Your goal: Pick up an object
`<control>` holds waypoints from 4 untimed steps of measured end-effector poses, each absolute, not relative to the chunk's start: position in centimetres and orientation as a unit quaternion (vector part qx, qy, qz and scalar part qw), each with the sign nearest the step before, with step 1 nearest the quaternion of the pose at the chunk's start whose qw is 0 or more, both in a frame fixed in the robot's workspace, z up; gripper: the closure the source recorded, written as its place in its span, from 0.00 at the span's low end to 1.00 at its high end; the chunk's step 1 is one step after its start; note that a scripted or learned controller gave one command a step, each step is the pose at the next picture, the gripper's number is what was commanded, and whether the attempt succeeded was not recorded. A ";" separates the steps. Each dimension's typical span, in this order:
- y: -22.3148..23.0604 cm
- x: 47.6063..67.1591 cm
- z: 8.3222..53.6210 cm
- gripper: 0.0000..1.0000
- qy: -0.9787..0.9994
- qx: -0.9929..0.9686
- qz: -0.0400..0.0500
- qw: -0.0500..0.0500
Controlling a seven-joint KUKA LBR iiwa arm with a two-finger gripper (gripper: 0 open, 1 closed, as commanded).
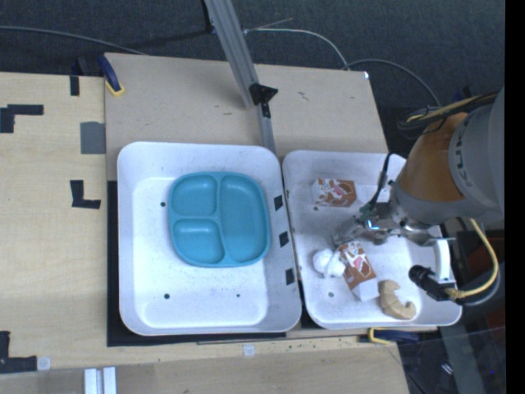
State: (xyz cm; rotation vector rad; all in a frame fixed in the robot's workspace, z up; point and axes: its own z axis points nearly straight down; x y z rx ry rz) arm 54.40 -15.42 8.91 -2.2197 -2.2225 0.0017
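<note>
I had the claw (354, 235) low in the right white bin (426, 314), just above the brown-and-white packet (358, 268) at its six o'clock, presumably lining up a grasp; its grip I could not tell.

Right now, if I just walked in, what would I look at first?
Probably the big blue divided plate, lying alone in the left white bin. Next, the grey and orange robot arm reaching in from the right, its gripper low over the right bin, close above a brown-and-white packet. A tan curved piece lies near that bin's front corner.
</note>
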 end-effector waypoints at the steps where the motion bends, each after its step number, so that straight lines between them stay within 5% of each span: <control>1: -15.4 54.4 9.9 1.00 -0.708 -0.707 0.000 0.001; 4: -14.9 53.4 23.3 1.00 -0.708 -0.706 -0.001 -0.001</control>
